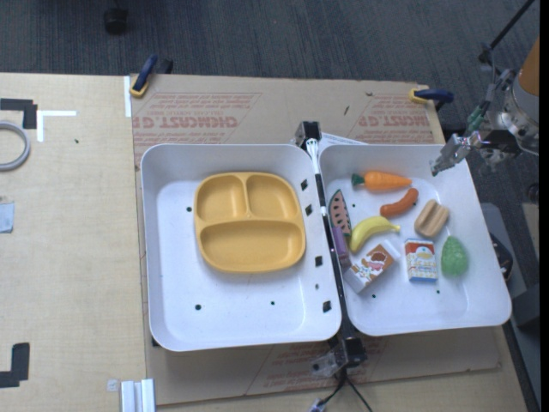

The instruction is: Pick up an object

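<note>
- End effector (448,154) hovers over the right bin's (480,312) upper right rim; whether it is spread, I cannot tell.
- Carrot (384,180) lies crosswise, green top pointing left.

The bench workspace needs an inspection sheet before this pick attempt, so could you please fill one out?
Surface: two white bins, left bin and right bin, on cardboard.
Job's things: carrot, sausage, hot dog, banana, watermelon slice, two small cartons, green item, all in right bin.
Clutter: yellow divided plate in left bin.
Grippers: tool above right bin's far right corner.
Cables: wires below bins.
Surroundings: grey carpet.
</note>
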`<act>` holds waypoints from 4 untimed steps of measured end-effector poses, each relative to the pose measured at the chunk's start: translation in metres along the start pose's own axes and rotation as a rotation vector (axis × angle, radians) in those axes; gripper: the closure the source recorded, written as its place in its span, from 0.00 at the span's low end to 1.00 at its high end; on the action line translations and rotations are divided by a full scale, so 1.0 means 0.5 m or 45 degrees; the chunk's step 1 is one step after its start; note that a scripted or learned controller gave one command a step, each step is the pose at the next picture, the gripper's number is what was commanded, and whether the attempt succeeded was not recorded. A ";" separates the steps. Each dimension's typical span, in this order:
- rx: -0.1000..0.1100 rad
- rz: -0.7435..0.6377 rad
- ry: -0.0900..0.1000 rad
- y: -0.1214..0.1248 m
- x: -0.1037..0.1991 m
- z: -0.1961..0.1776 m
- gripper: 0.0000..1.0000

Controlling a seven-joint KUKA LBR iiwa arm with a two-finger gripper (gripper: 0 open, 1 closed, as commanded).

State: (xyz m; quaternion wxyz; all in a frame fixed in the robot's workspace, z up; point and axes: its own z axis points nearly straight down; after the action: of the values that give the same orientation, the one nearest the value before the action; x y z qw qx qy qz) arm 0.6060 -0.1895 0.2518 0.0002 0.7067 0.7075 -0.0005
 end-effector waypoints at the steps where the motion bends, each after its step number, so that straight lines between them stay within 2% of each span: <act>1: 0.001 0.168 0.001 0.038 0.067 0.246 0.00; 2: -0.011 -0.259 -0.005 0.059 0.117 0.309 0.00; 3: -0.015 -0.257 -0.009 0.061 0.115 0.288 1.00; 4: -0.002 -0.344 -0.002 0.024 0.081 -0.236 1.00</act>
State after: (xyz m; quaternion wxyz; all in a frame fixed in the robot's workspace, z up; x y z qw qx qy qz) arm 0.6182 -0.1488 0.3696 0.0012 0.6050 0.7962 -0.0002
